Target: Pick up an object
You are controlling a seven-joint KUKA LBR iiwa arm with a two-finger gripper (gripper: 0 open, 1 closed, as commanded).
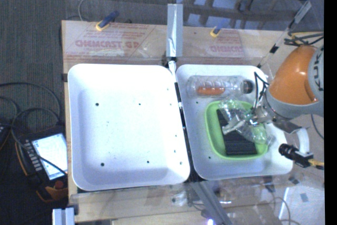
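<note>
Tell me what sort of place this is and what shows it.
Probably a robotics lab's bin-picking test bench. A KUKA arm reaches over two white bins on a wooden bench, the right bin cluttered with a green tray and plastic bottle; cables run across grey carpet.

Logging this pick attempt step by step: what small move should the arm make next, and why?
Probably lower the gripper straight down a little. It hangs over the shallow green plastic tray in the right white bin, above crumpled clear plastic and a flat black block, with nothing visibly held.
</note>
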